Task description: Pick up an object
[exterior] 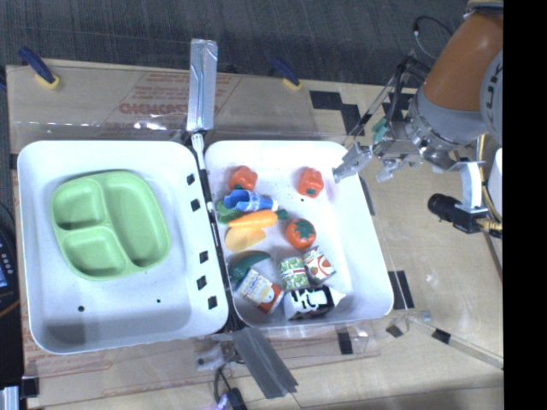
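Note:
The right bin (363, 263) holds several small toy foods: a red pepper (243, 178), another red piece (309, 181), a tomato (300, 232), a blue item (246, 202), an orange carrot-like piece (251, 222), a yellow piece (244, 238) and small printed cartons (306, 269). My gripper (366, 164) hangs above the bin's right rim, right of the red piece and apart from it. Its two fingers (345, 166) stand spread, with nothing between them.
The left bin (34, 254) carries a green divided plate (108, 224). A metal divider strip (202, 84) rises between the bins at the back. Blue clamps (38, 66) sit on the bench's far edge. The arm's orange band (461, 54) fills the upper right.

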`<state>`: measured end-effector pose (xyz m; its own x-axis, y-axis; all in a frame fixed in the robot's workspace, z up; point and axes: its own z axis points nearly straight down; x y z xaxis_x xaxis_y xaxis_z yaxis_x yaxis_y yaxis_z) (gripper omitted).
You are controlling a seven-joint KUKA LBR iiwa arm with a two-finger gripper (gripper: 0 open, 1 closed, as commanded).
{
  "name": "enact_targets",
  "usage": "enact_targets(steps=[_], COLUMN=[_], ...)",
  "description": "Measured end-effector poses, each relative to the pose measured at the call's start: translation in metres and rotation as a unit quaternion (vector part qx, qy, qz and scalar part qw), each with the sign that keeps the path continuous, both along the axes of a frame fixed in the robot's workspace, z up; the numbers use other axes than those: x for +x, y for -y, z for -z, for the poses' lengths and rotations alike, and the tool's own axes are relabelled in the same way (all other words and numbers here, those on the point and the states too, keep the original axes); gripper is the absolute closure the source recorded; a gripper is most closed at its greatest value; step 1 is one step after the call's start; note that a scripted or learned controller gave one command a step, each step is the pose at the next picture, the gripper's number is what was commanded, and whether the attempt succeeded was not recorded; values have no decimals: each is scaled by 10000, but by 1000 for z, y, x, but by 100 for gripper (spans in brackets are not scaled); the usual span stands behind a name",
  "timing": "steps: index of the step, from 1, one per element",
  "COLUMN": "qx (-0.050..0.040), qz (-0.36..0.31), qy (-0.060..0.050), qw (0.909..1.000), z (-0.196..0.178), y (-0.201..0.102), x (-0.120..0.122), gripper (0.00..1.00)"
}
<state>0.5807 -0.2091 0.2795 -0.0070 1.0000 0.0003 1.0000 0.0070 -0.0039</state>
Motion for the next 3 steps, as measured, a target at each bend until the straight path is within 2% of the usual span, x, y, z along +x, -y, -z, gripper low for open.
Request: enact_targets(steps=[1, 2, 3], qx=[-6, -9, 5], qz=[-651, 680, -655], qy=[19, 17, -1], qw=[9979, 9977, 9979], z=[-56, -49, 48], y=[0, 1, -48], x=[17, 56, 59], gripper=[0, 0, 0])
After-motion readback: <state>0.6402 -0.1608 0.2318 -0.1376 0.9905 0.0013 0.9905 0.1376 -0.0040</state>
